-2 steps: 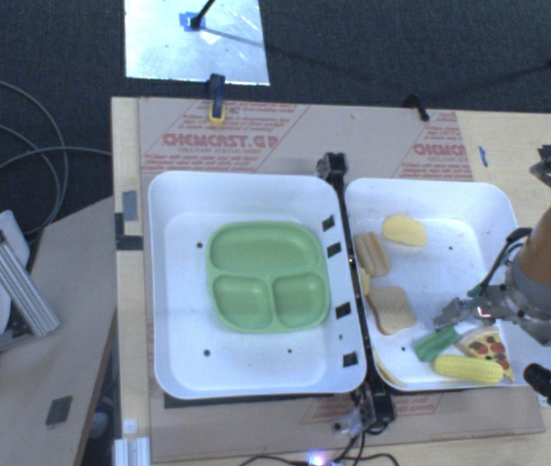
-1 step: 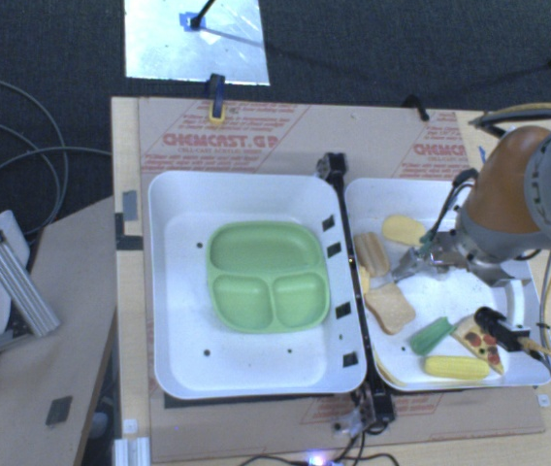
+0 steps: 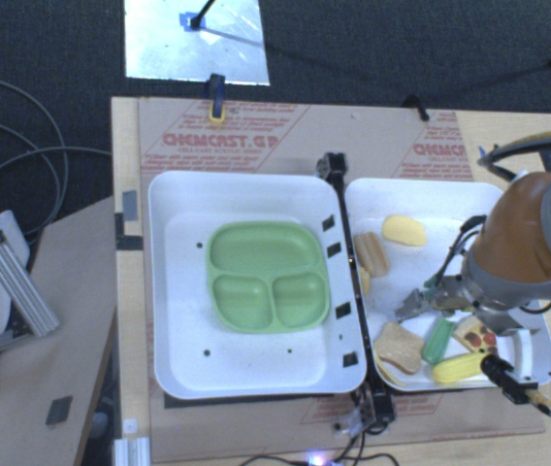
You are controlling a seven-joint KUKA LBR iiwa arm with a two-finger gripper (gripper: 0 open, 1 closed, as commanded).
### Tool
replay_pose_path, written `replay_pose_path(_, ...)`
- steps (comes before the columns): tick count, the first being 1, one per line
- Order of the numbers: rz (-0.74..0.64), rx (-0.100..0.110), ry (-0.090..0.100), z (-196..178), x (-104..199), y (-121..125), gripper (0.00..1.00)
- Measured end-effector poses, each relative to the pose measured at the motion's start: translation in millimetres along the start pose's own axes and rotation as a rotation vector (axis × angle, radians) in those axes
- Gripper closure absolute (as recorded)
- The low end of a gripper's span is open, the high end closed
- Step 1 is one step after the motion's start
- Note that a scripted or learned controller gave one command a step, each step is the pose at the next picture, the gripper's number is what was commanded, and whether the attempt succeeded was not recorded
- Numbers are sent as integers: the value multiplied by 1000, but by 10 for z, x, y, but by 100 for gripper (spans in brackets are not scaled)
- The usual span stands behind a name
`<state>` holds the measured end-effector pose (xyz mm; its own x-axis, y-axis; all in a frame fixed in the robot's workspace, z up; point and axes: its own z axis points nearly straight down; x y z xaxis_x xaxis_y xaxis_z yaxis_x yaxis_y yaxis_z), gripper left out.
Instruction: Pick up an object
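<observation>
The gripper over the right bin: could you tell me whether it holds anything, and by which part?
It cannot be told: the gripper sits low over the right bin, just above the green item, with nothing visibly between its fingers.

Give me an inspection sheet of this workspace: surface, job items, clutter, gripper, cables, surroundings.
Surface: bench covered with printed board, bearing the left bin and the right bin side by side.
Job's things: in the right bin, a yellow lemon-like piece, a ridged tan piece, a bread slice, a green stick, a yellow corn-like piece and a pizza-like piece.
Clutter: a green divided tray in the left bin.
Gripper: gripper low over the right bin near the green stick; hold cannot be judged.
Cables: black cables on the floor at left.
Surroundings: dark carpet, a shiny metal sheet beyond the bench, an aluminium frame at left.
</observation>
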<state>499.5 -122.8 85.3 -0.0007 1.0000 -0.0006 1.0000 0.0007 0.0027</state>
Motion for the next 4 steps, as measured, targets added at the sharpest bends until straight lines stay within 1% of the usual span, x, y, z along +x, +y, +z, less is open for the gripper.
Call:
replay_pose_path(1, 0, -10, -5, -119, -19, 42, 100)
replay_pose_path(2, -12, -7, 3, -1041, 708, -13, 100)
replay_pose_path(3, 5, -8, -6, -1589, -167, 358, 100)
replay_pose_path(4, 3, 6, 1, -1059, -318, -152, 100)
